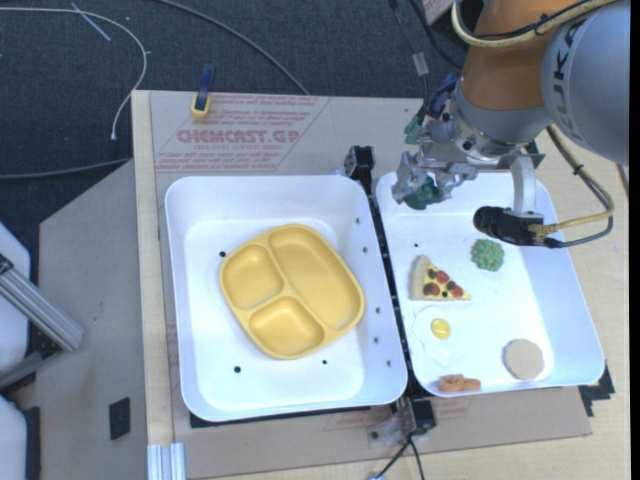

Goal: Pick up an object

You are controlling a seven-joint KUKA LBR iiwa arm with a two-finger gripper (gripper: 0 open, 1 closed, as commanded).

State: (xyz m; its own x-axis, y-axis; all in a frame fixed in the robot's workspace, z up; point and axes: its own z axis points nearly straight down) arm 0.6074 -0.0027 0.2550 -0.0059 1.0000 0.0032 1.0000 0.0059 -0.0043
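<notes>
Where dark carpet (60, 88) spreads, cardboard (250, 133) underlies both bins (200, 368).

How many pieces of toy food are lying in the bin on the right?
5 lying there: broccoli farthest back, pizza slice in the middle, fried egg below it, a round cookie and an orange piece at the near edge. The arm may hide more.

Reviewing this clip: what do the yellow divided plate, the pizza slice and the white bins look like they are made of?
The yellow plate looks like moulded plastic, matte with soft highlights on its rounded compartment edges. The pizza slice seems to be toy food, probably plastic or rubber, given its flat painted-looking toppings. The left bin and the right bin look like thin glossy white plastic, with smooth rounded rims.
</notes>
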